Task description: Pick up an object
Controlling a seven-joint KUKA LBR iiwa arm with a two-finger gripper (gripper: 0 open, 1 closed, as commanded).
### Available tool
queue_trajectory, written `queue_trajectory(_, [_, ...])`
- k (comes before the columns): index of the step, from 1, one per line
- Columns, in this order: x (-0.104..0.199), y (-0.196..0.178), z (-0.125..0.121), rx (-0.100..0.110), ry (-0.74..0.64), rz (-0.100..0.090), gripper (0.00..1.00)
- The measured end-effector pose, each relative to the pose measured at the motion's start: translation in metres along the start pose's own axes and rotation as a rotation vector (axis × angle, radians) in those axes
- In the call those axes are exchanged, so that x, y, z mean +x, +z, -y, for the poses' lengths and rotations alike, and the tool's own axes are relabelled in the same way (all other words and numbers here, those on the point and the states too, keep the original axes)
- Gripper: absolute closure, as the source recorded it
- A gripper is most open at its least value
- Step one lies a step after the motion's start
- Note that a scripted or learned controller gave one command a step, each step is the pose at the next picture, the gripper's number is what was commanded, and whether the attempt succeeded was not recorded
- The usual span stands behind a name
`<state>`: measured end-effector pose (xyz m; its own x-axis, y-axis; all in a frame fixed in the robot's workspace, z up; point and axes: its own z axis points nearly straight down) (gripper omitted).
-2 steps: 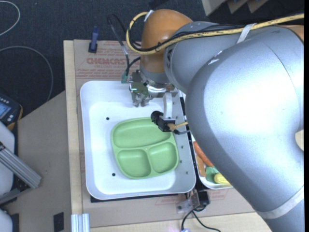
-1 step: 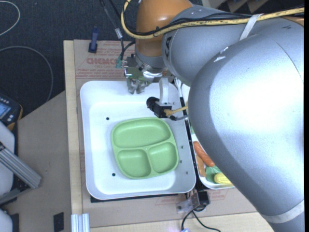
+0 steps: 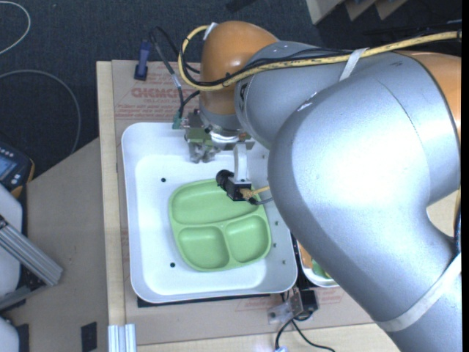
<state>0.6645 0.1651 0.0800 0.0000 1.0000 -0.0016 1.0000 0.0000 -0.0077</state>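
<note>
We saw the gripper low over the far end of the white bin, just beyond the rim of the green compartment tray. We could not tell how wide it stood, and nothing showed in its hold. The tray, the likely thing to pick, lay flat in the middle of that bin, apart from the gripper. Our worry was that a descent from there would meet bare bin floor, or catch only the tray's shallow, sloped rim and slip off it.
</note>
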Motion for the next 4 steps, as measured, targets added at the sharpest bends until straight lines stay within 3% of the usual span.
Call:
queue_trajectory(1, [-0.097,-0.113,-0.004,-0.021,0.008,0.002,1.00])
queue_trajectory(2, [-0.039,-0.048,0.024,0.002,-0.005,-0.003,1.00])
queue_trajectory(3, [0.024,-0.002,-0.001,-0.009,-0.006,-0.001,1.00])
queue_trajectory(4, [0.035,-0.056,0.097,-0.006,-0.003,-0.005,1.00])
